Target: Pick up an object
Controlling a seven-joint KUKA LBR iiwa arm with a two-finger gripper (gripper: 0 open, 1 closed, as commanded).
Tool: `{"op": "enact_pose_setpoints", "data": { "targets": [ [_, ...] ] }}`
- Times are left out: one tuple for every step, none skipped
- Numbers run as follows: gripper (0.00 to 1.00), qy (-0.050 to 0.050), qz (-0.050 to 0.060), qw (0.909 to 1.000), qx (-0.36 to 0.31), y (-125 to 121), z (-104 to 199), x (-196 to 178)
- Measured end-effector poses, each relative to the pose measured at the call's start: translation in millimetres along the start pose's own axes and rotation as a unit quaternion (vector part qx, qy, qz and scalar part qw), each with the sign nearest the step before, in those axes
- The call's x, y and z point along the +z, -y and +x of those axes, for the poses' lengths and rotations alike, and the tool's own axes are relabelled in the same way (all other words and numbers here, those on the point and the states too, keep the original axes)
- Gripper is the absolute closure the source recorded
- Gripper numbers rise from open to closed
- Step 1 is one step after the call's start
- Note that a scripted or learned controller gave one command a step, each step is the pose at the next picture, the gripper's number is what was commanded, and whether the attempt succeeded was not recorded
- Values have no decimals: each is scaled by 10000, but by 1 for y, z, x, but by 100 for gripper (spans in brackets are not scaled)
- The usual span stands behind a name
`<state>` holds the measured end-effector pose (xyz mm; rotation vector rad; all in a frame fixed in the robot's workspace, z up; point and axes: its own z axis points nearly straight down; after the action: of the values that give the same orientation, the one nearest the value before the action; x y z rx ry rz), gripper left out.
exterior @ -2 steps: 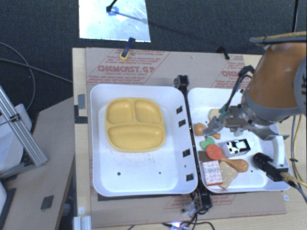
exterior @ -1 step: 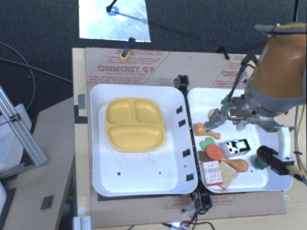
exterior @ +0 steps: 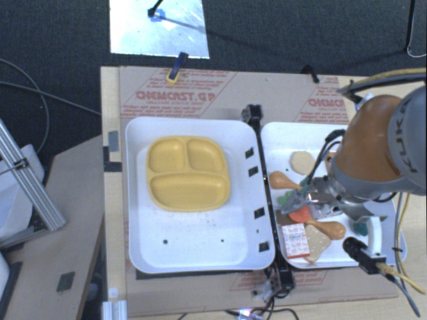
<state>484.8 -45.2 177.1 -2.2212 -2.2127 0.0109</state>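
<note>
Even, fairly bright overhead light fills the room, with soft, short shadows. The two white bins (exterior: 200, 259) look nearly washed out, their surfaces bright enough to lose fine detail. A shiny square sheet (exterior: 160, 19) on the dark floor throws back pale glare. The floor (exterior: 53, 39) itself stays dim and grainy. The picture is low in resolution and slightly soft; small items by the arm (exterior: 380, 145) blur together, and its shadow darkens them a little.

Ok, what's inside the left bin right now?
The left bin holds a yellow divided tray with three compartments, lying flat toward the far side. The bin floor beneath the tray is covered.
</note>
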Motion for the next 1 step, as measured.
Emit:
{"op": "enact_pose_setpoints", "data": {
  "targets": [
    [0,2,-73,10000,-42,-46,3,-8]
  ]
}}
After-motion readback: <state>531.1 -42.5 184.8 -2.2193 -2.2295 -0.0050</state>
